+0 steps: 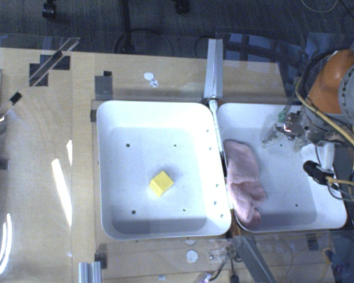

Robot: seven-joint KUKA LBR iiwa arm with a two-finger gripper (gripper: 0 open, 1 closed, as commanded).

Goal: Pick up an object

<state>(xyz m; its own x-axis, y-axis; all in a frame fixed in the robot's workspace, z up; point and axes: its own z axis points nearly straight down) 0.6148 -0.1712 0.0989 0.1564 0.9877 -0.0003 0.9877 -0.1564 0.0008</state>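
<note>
1. Camera view, looking down at a slant: a pink cloth lies crumpled along the left wall of the right bin, reaching from mid-bin toward the near corner.
2. A small yellow block sits alone near the middle of the left bin, well apart from every wall.
3. The gripper hangs over the far part of the right bin, beside the cloth's upper end but apart from it; nothing is seen between its fingers, and I cannot tell whether they are spread or pressed together.
4. Judged from this, the step in hand is the approach. The cloth is the nearer target: descending over its bunched middle, away from the wall, should give the fingers a fold to pinch.
5. The block would need a reach across the divider.
</note>
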